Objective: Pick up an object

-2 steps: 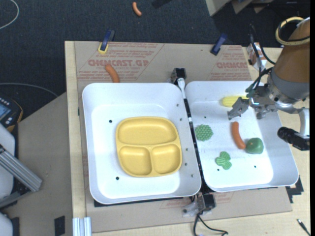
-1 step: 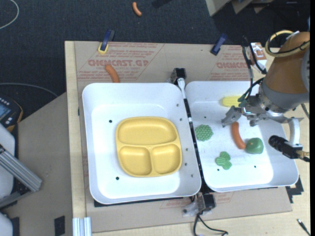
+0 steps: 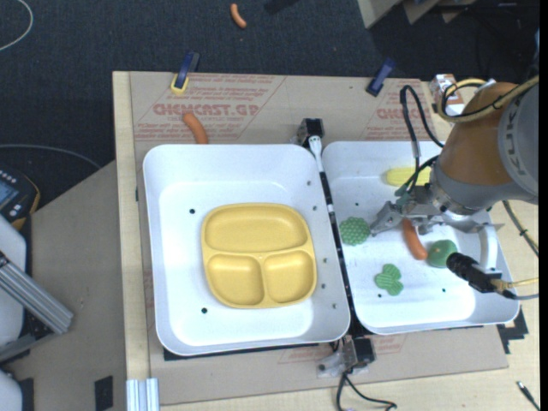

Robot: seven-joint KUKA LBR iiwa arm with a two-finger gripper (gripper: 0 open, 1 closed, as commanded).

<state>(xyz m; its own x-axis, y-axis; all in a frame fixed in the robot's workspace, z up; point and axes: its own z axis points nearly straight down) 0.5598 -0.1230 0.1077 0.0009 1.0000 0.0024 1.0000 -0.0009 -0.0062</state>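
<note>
1. So, progress check: nothing is picked up yet as far as I can see. The gripper (image 3: 409, 215) sits low in the right bin (image 3: 377, 311), right in the middle of the toys, but no object shows between its fingers. Honestly can't tell if it's spread or pinched from this angle, the wrist blocks too much.

2. Candidates all lie in that right bin: a dark green bumpy broccoli-looking piece (image 3: 353, 230) just left of the gripper, an orange carrot-ish stick (image 3: 415, 243) right under it, a round green thing (image 3: 442, 253) beside that, a lobed green piece (image 3: 390, 279) nearer the front, and a yellow piece (image 3: 400, 176) up at the back, partly behind a cable.

3. My guess is the carrot stick or the broccoli is the target, being closest. What's left is the actual grasp and the lift.

4. Materials: the bins look like smooth glossy white plastic with rounded corners. The left bin (image 3: 171, 229) holds a matte yellow divided plate (image 3: 257, 253) with three compartments, soft rounded edges. The toys look like moulded plastic or rubber.

5. The surface (image 3: 137, 127) is brown board with red print, and one more orange stick (image 3: 196, 128) lies on it.
</note>
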